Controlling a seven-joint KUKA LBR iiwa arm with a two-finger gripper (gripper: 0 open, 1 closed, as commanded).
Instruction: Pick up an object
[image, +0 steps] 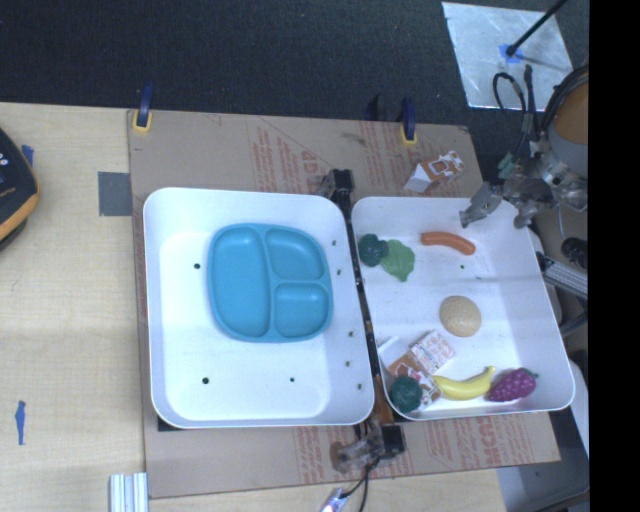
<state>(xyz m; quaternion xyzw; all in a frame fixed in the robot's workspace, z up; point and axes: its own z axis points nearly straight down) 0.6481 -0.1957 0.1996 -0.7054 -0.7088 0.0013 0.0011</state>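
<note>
Claw (487, 205) hovers at the right bin's (545, 330) one o'clock rim, grip state unclear, nothing visibly held. Sausage (447, 241) lies just beside it, toward seven o'clock.

Arm (560, 130) cut off at right edge, upper links out of frame. Gripper (487, 207) small and blurred over right bin's (545, 300) far rim; finger state indeterminable. Dark green item (406, 394) partly covered by snack packet (425, 357); identity unclear. Black and yellow device (12, 190) cropped at left edge. Packet (436, 171) beyond bin too small to read.
</note>
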